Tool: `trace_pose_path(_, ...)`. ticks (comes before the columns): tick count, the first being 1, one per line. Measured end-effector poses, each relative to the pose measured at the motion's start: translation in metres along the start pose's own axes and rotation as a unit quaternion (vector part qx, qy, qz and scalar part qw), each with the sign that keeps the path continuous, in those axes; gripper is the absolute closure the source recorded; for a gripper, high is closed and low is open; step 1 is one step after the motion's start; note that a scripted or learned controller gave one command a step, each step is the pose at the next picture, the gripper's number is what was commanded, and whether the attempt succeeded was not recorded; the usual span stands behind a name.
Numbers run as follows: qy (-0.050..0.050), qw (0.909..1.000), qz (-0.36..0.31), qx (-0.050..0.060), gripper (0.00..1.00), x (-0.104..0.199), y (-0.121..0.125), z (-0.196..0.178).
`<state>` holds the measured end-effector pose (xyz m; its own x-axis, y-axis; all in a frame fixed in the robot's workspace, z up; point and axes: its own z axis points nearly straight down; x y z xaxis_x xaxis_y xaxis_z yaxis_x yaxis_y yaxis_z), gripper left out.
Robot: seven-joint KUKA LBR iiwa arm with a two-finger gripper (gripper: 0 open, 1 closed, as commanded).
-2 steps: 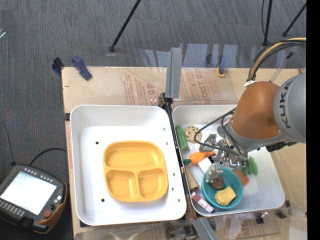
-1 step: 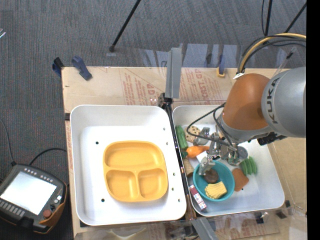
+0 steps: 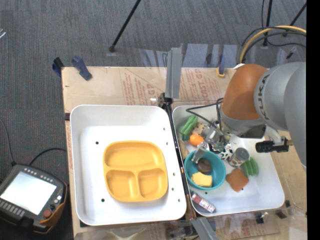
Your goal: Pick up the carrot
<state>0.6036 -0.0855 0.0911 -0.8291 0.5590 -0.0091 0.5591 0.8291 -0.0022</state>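
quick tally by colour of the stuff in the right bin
Green: 2, green piece and green piece
Orange: 1, carrot
Teal: 1, bowl
Yellow: 1, corn
Brown: 1, brown item
Red: 1, small packet
Total: 7

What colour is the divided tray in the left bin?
Yellow; the divided tray shows clearly in the camera view, lying in the left bin.

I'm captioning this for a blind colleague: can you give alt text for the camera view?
The arm's hand hovers in the right bin beside an orange carrot, above a teal bowl. The left bin holds a yellow divided plate.
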Motion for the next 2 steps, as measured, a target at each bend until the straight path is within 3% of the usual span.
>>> trace_pose_path(2,-0.005,0.9996,0.029,-0.001,0.00,0.030,-0.020,-0.003)
